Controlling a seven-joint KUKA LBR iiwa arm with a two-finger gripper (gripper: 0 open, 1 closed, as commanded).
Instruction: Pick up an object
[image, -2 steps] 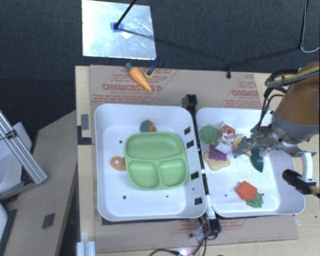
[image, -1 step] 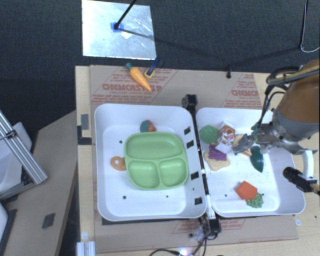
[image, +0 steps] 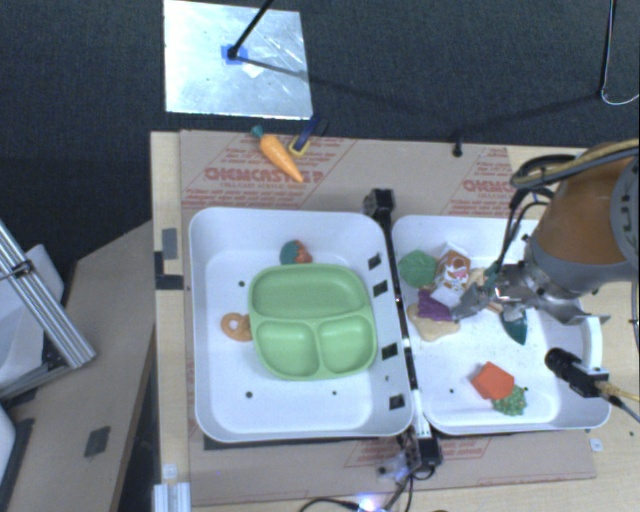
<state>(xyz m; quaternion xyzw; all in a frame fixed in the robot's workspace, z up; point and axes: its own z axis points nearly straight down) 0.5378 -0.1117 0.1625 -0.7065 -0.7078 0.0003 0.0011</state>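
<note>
The fingers, I cannot tell if open or closed, sit just beside the small purple toy; it looks light and hard, so grab its sides.

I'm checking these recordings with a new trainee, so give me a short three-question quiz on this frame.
1. True or false: the green three-compartment plastic tray lies in the right white bin.
2. Which item lies on the bench outside both bins? A) orange toy carrot B) red block C) tan ring
3. Where is the gripper relative to the bins?

Key:
1. False; it lies in the left white bin.
2. A; the red block sits in the right white bin, and the tan ring lies in the left bin beside the tray.
3. Over the right bin, near the purple toy piece.
</note>
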